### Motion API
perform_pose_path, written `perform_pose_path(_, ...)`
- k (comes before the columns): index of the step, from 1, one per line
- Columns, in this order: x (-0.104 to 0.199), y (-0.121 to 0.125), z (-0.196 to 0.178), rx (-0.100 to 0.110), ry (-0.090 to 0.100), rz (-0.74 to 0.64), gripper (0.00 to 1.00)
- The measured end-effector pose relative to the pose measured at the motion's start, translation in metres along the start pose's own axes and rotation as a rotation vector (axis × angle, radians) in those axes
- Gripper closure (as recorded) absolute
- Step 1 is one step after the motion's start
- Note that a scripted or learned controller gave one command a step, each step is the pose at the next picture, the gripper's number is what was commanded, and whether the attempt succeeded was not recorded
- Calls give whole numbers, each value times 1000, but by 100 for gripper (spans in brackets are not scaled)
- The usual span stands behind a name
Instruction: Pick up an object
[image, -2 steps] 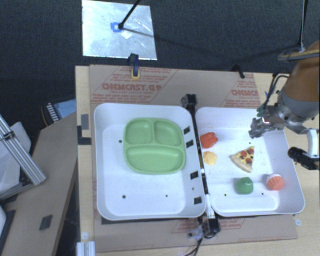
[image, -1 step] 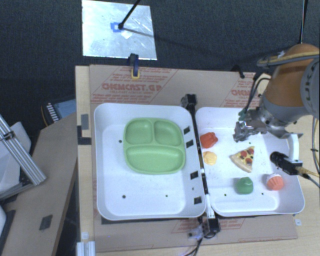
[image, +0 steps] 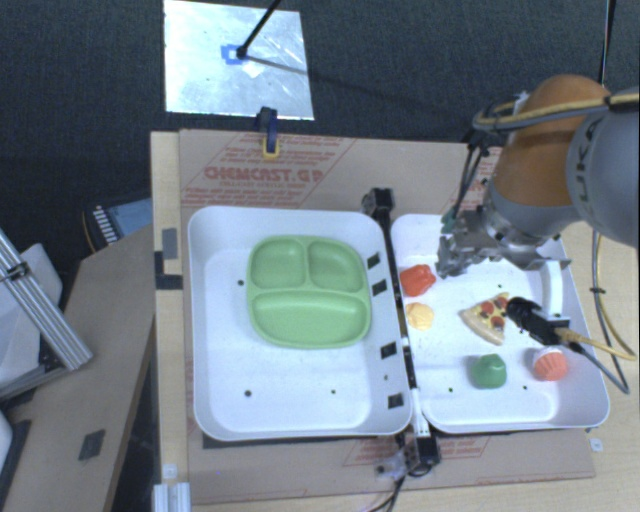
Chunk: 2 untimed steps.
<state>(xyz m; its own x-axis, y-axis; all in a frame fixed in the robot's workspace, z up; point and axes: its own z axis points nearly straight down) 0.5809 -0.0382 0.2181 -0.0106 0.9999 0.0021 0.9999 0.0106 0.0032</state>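
In the right bin (image: 580, 400) lie a red-orange toy (image: 417, 279), a small yellow piece (image: 421, 316), a pizza slice (image: 486, 318), a green round toy (image: 488, 371) and a pink-orange cupcake-like toy (image: 548, 365). My gripper (image: 452, 258) hangs low over the bin's far part, just right of the red-orange toy and above the pizza slice. The view shows nothing held in it.
The left bin (image: 220, 400) holds a green divided plate (image: 307, 292). A black divider with clips (image: 392, 300) runs between the bins. The grey arm with its orange band (image: 550, 130) reaches in from the right over the right bin's far corner.
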Motion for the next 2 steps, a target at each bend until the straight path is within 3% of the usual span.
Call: perform_pose_path(2,114,-11,3,3,0,1,100)
